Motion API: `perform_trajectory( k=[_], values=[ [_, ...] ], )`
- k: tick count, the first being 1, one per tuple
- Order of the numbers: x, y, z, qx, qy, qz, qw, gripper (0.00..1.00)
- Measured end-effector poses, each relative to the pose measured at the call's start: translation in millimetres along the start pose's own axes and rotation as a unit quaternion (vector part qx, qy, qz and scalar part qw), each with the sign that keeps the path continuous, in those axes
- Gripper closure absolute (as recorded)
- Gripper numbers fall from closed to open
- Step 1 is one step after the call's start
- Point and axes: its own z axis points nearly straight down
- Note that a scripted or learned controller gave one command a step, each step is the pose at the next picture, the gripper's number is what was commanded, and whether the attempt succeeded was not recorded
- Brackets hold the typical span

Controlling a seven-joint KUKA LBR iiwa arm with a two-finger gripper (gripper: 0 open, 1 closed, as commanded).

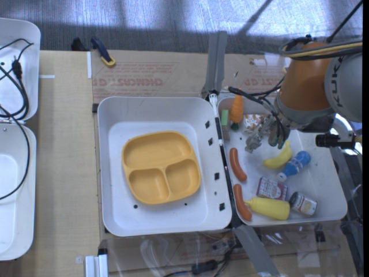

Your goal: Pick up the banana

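Observation:
The yellow banana [278,155] lies in the right bin [328,209], curved, next to a blue bottle [296,163]. My gripper [265,136] hangs over the right bin's upper middle, just up and left of the banana, below the orange band of the arm [308,84]. The gripper's metal parts blur together with the items under it. Nothing is visibly held between them.
The right bin also holds two red sausages [237,164], a yellow mustard bottle [270,207], a small can [303,203], a snack packet [271,188], an orange carrot [237,108] and a green piece [225,117]. The left bin [115,212] holds a yellow divided plate [161,167].

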Motion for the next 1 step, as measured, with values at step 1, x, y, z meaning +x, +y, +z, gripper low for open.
perform_trajectory(
  k=[1],
  values=[
    [0.0, -0.2, 0.1, 0.000, 0.000, 0.000, 1.0000, 0.00]
  ],
)
